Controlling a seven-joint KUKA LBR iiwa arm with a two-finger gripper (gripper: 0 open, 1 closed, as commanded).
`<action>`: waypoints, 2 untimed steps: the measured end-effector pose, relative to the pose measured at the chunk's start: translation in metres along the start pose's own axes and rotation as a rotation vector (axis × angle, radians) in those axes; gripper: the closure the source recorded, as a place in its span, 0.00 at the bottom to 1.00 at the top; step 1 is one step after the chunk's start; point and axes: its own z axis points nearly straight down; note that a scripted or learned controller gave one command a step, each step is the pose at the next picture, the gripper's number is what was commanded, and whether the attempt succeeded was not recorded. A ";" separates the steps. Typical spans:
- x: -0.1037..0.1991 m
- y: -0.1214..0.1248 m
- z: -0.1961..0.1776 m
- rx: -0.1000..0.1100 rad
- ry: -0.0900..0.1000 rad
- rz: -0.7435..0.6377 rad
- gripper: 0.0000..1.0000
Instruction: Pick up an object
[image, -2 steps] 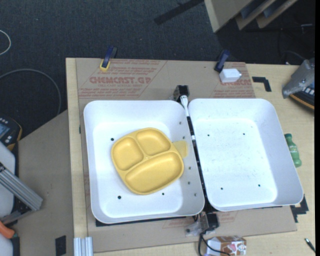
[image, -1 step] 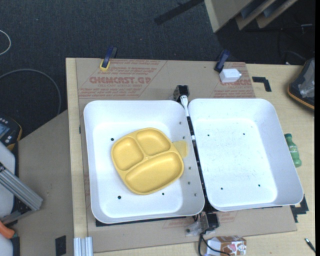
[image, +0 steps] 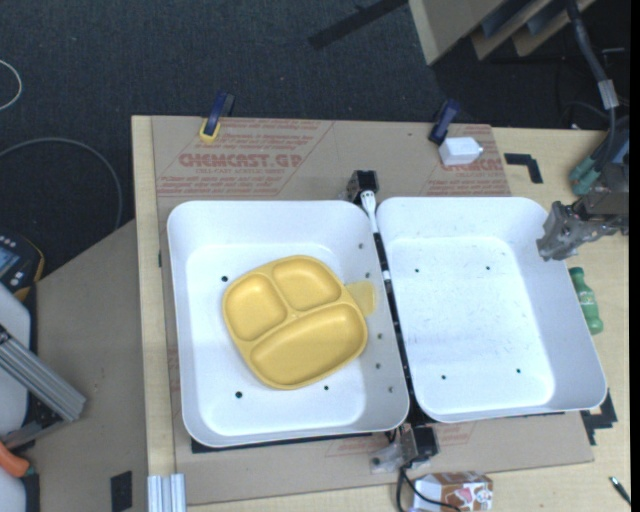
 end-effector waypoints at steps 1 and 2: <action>0.105 0.008 0.093 -0.002 0.001 -0.013 1.00; 0.158 0.001 0.010 -0.024 0.002 -0.009 1.00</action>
